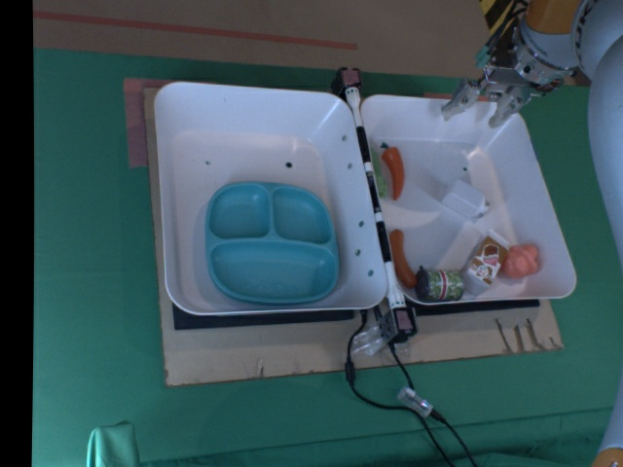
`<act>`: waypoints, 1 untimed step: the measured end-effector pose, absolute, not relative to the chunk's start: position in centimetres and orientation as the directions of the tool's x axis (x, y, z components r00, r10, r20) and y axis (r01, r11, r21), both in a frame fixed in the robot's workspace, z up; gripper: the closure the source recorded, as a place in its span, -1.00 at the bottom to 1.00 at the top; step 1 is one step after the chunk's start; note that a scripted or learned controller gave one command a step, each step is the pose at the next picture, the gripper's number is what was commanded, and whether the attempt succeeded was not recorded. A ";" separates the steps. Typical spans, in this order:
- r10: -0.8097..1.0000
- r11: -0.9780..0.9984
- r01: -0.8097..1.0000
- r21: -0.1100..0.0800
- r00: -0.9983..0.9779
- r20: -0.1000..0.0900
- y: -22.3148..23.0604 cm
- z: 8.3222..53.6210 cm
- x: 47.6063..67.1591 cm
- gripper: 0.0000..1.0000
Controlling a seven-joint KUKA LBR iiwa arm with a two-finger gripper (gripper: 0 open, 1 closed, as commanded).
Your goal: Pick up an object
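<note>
Nearest the camera, along the front wall of the right bin (545, 202), lie a dark can (440, 283), a small printed carton (484, 264) touching it, and a pink toy (523, 259) just beside the carton. A sausage-shaped piece (400, 257) rests against the divider side. Farther back sits a white box (463, 200), then a carrot (393, 169) near the bins' shared edge. The left bin (185, 163) holds a teal divided plate (272, 243). At the far rim of the right bin, the gripper (483, 103) hovers with its jaws spread, holding nothing.
</note>
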State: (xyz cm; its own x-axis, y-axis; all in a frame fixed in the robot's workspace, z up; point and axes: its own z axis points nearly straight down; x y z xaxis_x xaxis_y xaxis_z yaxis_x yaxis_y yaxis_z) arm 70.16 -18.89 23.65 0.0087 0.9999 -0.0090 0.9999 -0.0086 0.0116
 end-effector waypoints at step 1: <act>1.000 -0.003 1.000 0.002 0.003 -0.009 -18.9 21.3 70.2 -1.00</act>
